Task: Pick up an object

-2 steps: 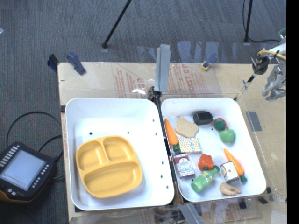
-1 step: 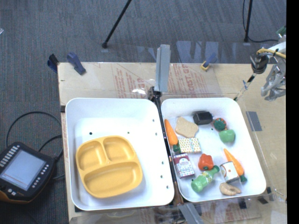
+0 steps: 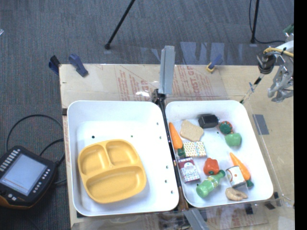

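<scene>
The claw (image 3: 280, 87) hangs at three o'clock, off the right bin (image 3: 259, 143); whether it is apart or together, I cannot tell. A yellow tray (image 3: 111, 170) lies in the left bin (image 3: 86, 114).

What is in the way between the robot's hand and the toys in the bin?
Nothing visible. The gripper hangs above the bench, up and to the right of the right bin. The toys lie uncovered in it, the green apple nearest that corner, so the way down looks free.

Both bins (image 3: 76, 128) smooth glossy white plastic. Yellow tray (image 3: 111, 170) matt plastic. Bench top (image 3: 120, 83) printed cardboard under clear film. Floor (image 3: 72, 23) rough grey carpet.
</scene>
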You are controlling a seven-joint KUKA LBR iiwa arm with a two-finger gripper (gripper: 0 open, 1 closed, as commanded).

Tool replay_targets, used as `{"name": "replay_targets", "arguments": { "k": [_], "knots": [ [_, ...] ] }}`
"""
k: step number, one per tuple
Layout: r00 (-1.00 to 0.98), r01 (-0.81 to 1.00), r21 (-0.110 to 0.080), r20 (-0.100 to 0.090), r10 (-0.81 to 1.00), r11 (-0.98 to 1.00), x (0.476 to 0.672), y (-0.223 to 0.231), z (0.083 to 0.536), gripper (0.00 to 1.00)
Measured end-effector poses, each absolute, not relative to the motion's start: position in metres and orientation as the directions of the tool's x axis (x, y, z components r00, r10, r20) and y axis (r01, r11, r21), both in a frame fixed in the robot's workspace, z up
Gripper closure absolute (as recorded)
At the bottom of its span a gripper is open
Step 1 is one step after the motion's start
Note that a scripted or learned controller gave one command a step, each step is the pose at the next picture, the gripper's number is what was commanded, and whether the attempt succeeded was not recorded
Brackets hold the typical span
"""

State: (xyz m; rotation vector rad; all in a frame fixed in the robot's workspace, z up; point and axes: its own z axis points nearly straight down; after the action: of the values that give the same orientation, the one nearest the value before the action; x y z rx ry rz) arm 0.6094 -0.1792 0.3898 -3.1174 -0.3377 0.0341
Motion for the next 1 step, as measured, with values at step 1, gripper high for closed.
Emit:
{"name": "replay_targets", "arguments": {
  "k": [1],
  "knots": [
    [0.974,0.224,-0.011,-0.028,0.224,-0.975,0.6121,-0.1759,0.3951,1.00]
  ]
}}
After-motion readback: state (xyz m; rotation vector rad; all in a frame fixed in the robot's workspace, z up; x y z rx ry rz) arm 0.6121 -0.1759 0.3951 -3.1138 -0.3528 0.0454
